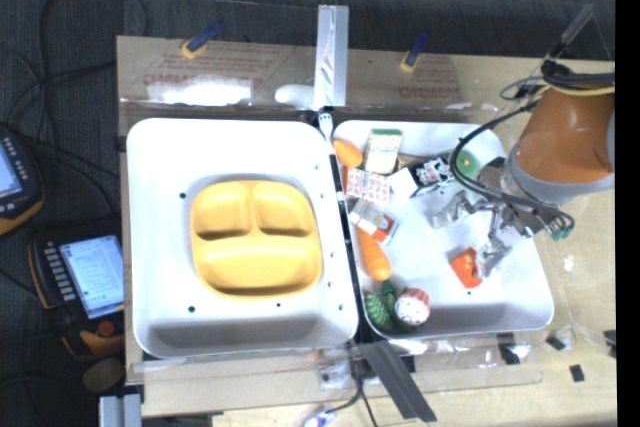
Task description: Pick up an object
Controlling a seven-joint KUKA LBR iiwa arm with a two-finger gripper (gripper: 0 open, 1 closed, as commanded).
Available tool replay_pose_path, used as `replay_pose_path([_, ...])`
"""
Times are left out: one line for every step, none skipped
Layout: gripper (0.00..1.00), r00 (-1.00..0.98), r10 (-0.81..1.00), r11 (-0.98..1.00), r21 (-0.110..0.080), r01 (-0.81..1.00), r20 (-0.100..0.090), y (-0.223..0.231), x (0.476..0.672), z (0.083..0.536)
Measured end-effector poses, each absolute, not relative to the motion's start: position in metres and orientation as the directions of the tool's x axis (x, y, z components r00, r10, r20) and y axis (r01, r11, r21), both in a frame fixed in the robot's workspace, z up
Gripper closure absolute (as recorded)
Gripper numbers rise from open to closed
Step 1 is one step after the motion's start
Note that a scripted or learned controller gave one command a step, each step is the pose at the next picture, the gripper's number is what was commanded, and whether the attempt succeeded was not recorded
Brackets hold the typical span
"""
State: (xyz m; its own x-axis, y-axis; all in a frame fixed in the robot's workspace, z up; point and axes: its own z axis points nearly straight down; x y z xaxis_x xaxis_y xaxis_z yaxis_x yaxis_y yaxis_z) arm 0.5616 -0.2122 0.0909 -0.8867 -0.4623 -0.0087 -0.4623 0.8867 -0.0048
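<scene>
Roughly: gripper (478, 245) low in right bin (520, 310), fingers' state — cannot tell. Small orange-red object (464, 267) just beside it, near-right; looks light, rigid; pinch across its narrow sides.

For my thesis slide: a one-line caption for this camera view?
KUKA arm's tool over an orange-red object in the cluttered right bin; yellow divided tray lies in the left bin.

The arm (565, 140) is cut off at the right edge, and its wrist hides part of the right bin (520, 315). The gripper (480, 230) is a blurred tangle of metal. Print on the small packets (368, 187) is too small to read
</scene>
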Motion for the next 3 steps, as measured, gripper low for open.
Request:
replay_pose_path([0.00,-0.910,-0.414,0.910,0.015,-0.414,0.024,-0.227,0.646,0.089])
replay_pose_path([0.00,-0.883,-0.469,0.883,-0.006,-0.469,-0.007,-0.223,0.555,0.091])
replay_pose_path([0.00,-0.825,-0.565,0.825,-0.009,-0.565,-0.008,-0.224,0.655,0.089])
